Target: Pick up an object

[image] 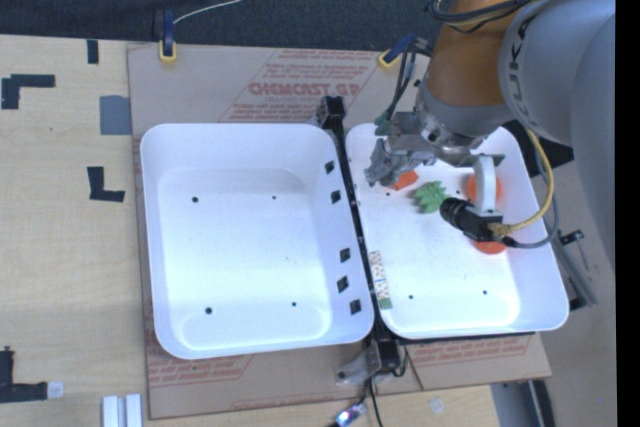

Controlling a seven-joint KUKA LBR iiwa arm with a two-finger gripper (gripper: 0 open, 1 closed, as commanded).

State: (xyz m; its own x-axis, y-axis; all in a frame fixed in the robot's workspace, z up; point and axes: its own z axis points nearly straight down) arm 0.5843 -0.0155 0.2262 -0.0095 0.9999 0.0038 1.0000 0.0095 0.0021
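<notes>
My gripper (384,167) hangs over the far left part of the right bin (450,305), close to the divider between the two bins. An orange piece (404,181) lies just right of the fingertips, touching or nearly touching them. A green toy (430,197) sits a little further right on the bin floor. A white and orange object (483,185) and a red piece (490,246) lie near the bin's right side, partly behind a black cable fitting (462,217). Nothing is visible between the fingers.
The left bin (240,235) stands beside the right one on a cardboard sheet (290,85). The arm's grey and orange body (500,25) covers the far right corner of the right bin. Black clips (345,255) run along the divider.
</notes>
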